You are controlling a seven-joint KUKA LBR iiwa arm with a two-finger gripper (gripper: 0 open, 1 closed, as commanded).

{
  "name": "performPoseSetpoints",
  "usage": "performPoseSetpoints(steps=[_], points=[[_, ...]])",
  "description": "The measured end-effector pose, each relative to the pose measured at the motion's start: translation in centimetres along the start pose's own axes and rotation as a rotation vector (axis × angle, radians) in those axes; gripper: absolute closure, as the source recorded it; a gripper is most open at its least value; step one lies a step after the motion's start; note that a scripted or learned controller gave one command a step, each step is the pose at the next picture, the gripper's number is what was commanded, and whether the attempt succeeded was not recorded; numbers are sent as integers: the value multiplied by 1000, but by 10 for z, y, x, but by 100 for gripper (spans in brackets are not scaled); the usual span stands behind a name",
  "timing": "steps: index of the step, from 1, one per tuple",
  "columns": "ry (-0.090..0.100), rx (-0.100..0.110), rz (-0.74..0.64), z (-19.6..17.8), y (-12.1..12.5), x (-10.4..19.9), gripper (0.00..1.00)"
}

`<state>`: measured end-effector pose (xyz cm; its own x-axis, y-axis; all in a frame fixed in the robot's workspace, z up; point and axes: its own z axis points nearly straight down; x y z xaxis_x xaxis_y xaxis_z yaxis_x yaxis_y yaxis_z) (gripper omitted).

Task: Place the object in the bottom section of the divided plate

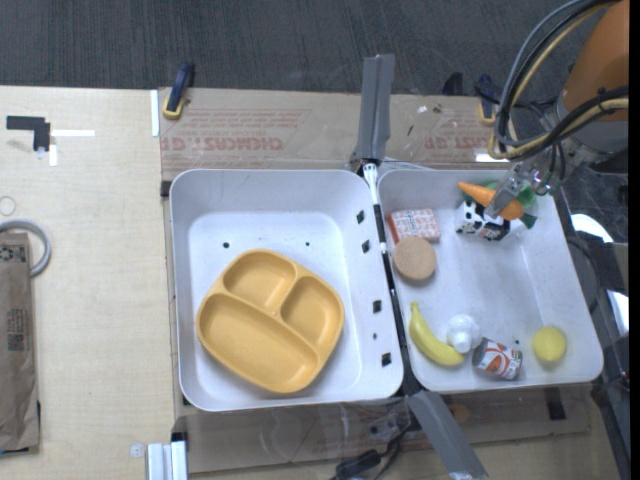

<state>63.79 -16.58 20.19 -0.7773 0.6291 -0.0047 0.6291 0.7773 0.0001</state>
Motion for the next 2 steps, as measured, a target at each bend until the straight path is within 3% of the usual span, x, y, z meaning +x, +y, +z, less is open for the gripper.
performPoseSetpoints(steps=[1, 2], points=[[2, -1, -358, -14, 69, 95, 100], [3, -1, -403, 10, 138, 153, 100]])
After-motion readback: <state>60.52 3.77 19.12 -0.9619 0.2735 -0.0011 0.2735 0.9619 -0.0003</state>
